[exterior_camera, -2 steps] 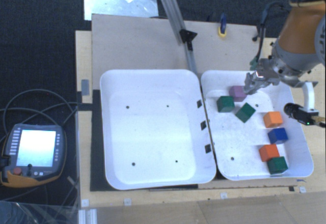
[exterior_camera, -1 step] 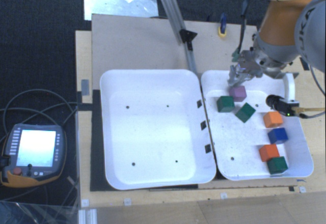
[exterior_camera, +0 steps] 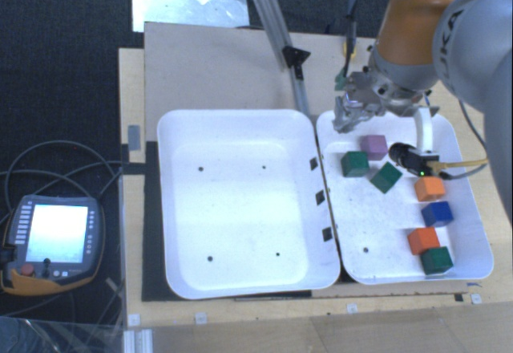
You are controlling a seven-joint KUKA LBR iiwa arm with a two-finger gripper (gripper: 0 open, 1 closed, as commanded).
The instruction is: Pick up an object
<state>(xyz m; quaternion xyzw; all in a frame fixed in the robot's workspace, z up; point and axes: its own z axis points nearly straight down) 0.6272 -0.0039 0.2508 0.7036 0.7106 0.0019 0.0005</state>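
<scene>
Grey arm with its orange band reaches in from the upper right of the frame, the gripper low over the far left corner of the right bin.

Whether its pincer stands wide or narrow I cannot tell; nothing shows between it. Just below it lie a mauve block and two dark green blocks, near one another. Lower right in the same bin: an orange block, a blue block, a second orange block touching a third green block. The left bin sits at centre; a teach pendant lies at lower left.
</scene>
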